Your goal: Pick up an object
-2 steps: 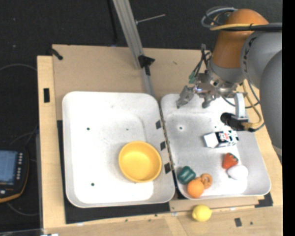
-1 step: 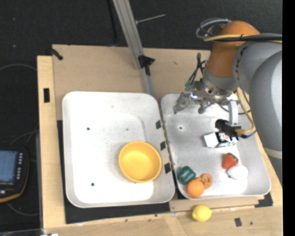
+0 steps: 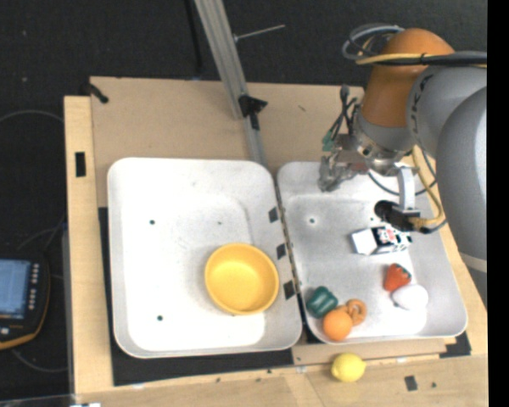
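The gripper hangs above the right bin's far edge, grip unreadable, objects lying nearer.

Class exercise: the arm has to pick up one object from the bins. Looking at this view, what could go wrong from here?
1. The orange ball, green block and a smaller orange piece crowd one corner of the right bin; a grab may catch two.
2. The gripper hovers near the far rim, away from every object.
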{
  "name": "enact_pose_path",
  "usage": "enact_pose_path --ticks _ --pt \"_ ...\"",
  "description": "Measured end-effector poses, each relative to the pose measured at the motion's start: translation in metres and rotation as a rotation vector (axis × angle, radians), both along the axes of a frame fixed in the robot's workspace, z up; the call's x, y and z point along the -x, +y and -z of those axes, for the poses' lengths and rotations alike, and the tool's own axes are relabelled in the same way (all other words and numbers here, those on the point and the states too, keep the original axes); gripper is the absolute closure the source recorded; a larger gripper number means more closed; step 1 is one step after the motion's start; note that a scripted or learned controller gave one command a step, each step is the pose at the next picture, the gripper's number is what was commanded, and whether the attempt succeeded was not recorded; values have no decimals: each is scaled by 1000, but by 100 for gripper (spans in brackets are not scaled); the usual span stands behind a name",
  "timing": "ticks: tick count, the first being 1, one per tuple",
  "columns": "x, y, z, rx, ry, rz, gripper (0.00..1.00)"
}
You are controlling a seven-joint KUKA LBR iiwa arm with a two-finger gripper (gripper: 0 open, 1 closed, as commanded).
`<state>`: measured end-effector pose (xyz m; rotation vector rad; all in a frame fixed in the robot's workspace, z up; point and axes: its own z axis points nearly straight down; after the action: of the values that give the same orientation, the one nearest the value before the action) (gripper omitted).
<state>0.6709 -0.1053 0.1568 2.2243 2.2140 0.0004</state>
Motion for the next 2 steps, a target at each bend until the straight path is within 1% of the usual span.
enact_pose_path --ticks 1,2 --pt "0 6 -63 -3 -5 -8 100" --pt "0 5 -49 -1 3 -7 100"
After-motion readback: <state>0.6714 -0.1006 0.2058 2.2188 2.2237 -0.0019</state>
